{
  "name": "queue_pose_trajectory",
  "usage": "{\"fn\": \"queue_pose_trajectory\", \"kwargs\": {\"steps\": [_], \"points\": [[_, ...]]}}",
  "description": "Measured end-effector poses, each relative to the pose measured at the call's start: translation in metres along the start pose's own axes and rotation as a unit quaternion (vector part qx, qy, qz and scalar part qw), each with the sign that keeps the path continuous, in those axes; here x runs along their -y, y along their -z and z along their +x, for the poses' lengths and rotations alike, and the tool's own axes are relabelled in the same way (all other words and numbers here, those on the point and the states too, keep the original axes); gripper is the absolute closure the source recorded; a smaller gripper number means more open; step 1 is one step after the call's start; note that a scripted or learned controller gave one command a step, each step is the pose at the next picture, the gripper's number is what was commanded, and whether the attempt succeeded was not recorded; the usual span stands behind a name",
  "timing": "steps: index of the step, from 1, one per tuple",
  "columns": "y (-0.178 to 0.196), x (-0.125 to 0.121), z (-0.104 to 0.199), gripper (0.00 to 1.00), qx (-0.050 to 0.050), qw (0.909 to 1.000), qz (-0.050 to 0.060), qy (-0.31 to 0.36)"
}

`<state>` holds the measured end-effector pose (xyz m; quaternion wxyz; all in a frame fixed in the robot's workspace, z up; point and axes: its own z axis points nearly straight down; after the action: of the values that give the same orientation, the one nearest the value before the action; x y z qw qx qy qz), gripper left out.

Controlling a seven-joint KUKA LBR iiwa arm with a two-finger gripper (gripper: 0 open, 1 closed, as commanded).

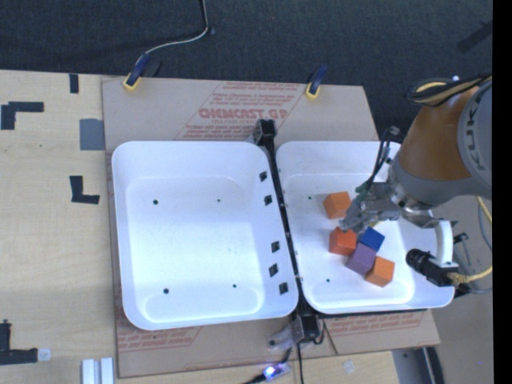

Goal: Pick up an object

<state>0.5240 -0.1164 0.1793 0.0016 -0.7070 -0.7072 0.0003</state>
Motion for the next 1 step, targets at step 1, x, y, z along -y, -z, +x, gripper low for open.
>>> {"fn": "queue_pose_trajectory", "kwargs": {"steps": [1], "points": [[0.2253,0.0077,0.0281,1.00,0.002,1.0000,-0.008,0.002]]}}
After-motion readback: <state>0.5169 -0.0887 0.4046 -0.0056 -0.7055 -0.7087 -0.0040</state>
